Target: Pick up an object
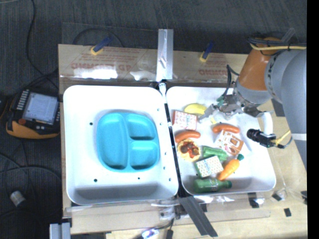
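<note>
The right bin (261, 168) holds a heap of toy food. A yellow lemon-like piece (195, 108) lies at the back, beside a pink patterned box (184, 119). Two orange-red sausages (187, 135) (226, 128) lie mid-bin. Further forward are a pizza-like piece (188, 149), a red and white carton (230, 143), a green checked box (208, 166), a carrot (229, 169) and a green cucumber (213, 184). My gripper (225, 106) hangs low at the back of this bin, just right of the yellow piece and above the right-hand sausage. Nothing is seen held in it.
The left bin (79, 133) holds a blue divided tray (127, 139). A metal divider (165, 54) rises behind the seam between the bins. The arm (279, 83) comes in over the right bin's back right corner. A handheld screen device (35, 111) lies on the floor at left.
</note>
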Controlling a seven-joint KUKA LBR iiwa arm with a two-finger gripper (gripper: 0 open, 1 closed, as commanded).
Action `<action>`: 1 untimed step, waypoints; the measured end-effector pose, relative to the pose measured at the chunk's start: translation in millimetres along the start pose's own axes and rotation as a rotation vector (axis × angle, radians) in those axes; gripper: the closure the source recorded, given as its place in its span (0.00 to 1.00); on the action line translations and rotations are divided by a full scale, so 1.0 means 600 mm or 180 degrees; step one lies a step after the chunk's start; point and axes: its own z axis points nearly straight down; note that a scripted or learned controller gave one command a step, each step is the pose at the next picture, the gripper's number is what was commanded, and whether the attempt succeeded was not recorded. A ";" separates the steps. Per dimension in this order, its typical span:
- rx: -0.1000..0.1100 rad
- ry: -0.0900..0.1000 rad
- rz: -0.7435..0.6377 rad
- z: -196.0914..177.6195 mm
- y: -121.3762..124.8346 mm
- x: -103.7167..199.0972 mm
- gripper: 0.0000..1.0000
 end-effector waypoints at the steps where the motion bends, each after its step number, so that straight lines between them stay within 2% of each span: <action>1: 0.0026 0.0001 0.0569 0.001 0.032 0.020 0.00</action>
